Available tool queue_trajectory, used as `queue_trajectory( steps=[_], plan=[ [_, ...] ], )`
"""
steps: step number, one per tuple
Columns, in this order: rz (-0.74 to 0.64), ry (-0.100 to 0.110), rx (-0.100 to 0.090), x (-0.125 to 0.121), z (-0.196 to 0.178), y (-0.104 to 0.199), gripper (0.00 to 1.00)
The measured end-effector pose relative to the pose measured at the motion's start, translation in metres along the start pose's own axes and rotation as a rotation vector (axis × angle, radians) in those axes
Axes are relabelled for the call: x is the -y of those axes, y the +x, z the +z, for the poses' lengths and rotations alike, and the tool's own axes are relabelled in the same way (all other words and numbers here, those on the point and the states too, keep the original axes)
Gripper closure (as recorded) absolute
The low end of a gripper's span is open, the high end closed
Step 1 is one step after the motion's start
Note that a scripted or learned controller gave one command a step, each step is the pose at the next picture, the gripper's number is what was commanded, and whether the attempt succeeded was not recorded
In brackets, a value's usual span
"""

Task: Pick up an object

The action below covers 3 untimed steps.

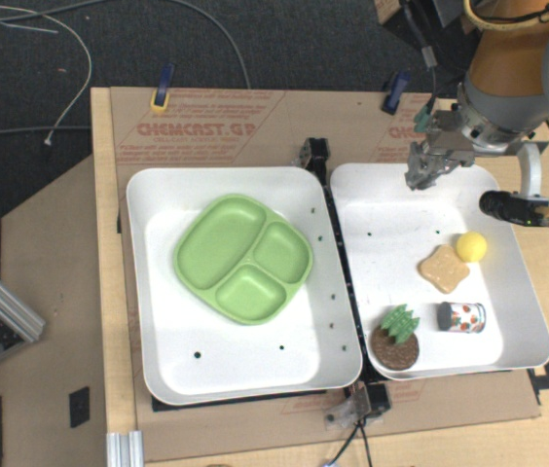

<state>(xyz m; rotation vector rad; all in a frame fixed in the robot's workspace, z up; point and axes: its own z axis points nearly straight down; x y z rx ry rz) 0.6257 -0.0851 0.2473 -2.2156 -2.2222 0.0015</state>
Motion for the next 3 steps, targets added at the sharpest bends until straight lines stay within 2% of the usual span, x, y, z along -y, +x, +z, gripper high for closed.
queue_trajectory(
  steps=[2,3],
  plan=[
    [-0.003,0.002,-0.001,0.048,0.024,0.109,1.00],
    [-0.003,0.001,-0.001,0.073,0.017,0.165,1.00]
  ],
)
